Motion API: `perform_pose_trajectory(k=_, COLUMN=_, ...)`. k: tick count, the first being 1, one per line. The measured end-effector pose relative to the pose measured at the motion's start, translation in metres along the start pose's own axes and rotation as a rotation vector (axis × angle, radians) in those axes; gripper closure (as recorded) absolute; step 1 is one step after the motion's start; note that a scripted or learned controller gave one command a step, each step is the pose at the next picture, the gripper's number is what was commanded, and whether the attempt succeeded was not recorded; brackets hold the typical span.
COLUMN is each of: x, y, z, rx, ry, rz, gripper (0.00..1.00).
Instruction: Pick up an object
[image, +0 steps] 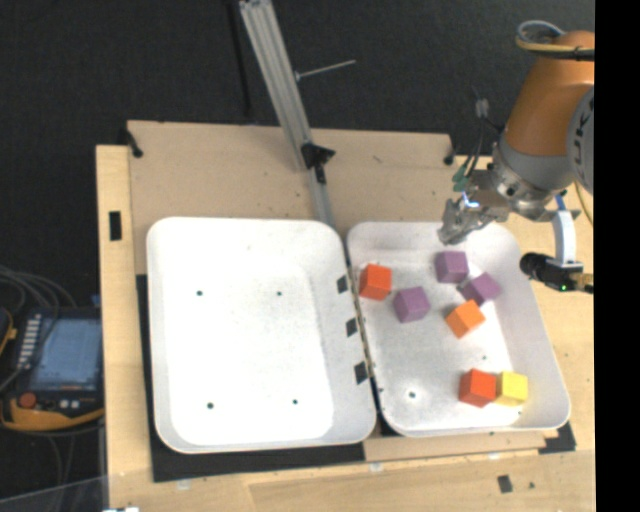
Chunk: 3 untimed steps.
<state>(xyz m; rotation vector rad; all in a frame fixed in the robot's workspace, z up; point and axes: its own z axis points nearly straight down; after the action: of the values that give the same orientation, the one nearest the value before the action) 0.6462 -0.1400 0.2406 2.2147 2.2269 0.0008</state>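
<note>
The arm (545, 110) reaches in from the right, its orange band above the wrist, and the gripper (458, 225) hangs over the far edge of the right bin (440, 405). From this slanted overhead view the gripper is small and blurred — I cannot tell how its tips are set, and no block shows between them.

All seven blocks lie in the right bin. Just below the gripper sits a purple block (452, 266), the nearest to it. A second purple block (483, 288) lies just beside that one toward the right, tilted on the bin floor, and a third purple block (411, 304) lies toward the bin's middle. An orange block (375, 282) rests close to the left wall of this bin, near the divide between the two bins. Another orange block (465, 318) lies just under the tilted purple one, possibly touching it. At the near right corner a red-orange block (479, 387) and a yellow block (513, 387) sit side by side, touching.

The left bin (160, 300) is beside it on the surface (200, 160). A metal pole (285, 95) slants down from the top to the gap between the bins, and a handheld control pendant (62, 365) lies off the surface at the far left.
</note>
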Motion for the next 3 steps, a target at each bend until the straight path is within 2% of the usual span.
perform_pose_trajectory(k=1, x=0.047, y=-0.007, z=-0.007, rx=0.000, ry=0.002, rz=-0.001, gripper=1.00)
perform_pose_trajectory(k=2, x=0.108, y=-0.006, z=-0.012, rx=0.001, ry=0.002, rz=-0.002, gripper=1.00)
perform_pose_trajectory(k=3, x=0.162, y=-0.007, z=0.003, rx=0.004, ry=0.001, rz=-0.001, gripper=1.00)
